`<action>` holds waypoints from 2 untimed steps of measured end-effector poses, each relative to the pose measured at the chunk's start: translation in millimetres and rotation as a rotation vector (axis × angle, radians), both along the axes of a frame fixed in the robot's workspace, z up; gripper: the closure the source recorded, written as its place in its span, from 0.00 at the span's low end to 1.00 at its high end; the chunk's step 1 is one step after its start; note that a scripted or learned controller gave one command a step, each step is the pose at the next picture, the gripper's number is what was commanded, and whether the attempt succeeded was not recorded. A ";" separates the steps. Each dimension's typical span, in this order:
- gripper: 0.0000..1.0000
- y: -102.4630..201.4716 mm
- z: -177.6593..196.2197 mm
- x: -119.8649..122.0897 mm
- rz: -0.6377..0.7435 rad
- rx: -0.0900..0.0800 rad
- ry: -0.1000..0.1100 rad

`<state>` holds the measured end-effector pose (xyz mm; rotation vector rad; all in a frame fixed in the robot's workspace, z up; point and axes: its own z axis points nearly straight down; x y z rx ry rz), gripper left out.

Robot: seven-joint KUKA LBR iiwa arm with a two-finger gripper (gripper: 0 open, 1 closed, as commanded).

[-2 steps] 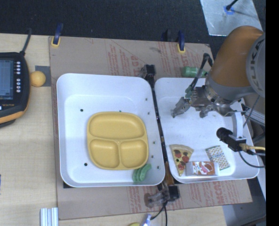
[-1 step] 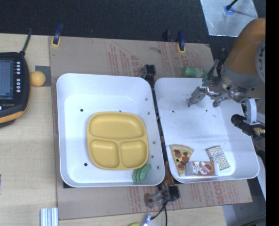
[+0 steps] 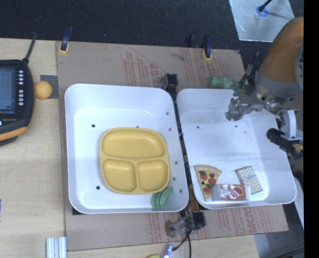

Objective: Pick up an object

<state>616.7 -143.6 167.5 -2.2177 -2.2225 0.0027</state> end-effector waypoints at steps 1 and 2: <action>1.00 54.9 44.5 40.0 0.002 0.001 -0.001; 1.00 8.0 27.4 39.2 -0.001 0.001 0.001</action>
